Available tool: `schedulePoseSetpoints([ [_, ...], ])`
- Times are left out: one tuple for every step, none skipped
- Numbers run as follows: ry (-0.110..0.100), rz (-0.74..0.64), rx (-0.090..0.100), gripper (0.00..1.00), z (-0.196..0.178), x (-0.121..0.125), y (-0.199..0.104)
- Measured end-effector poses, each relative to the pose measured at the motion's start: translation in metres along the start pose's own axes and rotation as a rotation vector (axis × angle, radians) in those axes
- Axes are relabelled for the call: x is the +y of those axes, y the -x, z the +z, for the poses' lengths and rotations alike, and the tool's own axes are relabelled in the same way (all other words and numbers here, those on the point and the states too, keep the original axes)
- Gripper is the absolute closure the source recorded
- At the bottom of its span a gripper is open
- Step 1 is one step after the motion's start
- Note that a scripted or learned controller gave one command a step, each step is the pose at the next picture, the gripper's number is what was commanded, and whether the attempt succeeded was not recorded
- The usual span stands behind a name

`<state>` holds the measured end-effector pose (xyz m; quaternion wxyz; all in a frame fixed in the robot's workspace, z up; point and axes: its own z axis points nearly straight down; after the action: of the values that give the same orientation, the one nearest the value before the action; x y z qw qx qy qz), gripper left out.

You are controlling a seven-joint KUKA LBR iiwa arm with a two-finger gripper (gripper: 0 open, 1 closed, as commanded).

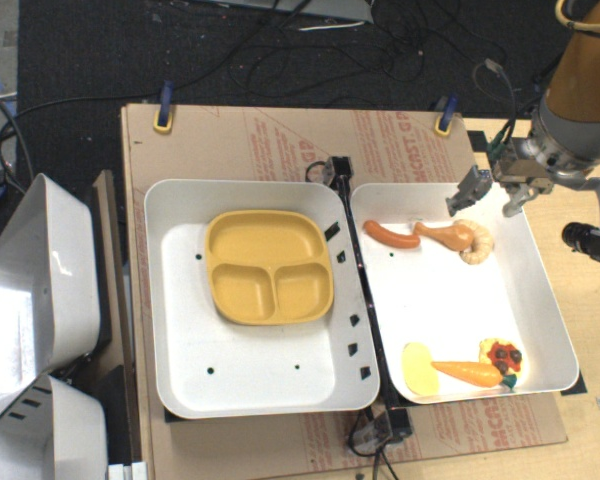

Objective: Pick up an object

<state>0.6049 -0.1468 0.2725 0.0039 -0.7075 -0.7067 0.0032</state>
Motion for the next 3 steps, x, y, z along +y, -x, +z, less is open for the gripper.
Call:
schedulePoseSetpoints([
  [0.010,-0.002,-0.002,0.00,-0.005,0.002,0.000],
  [0.006,0.000,-0.001,0.00,0.038,0.000,0.000],
  [0.003,0.001,0.000,0.00,0.099,-0.008,0.000],
])
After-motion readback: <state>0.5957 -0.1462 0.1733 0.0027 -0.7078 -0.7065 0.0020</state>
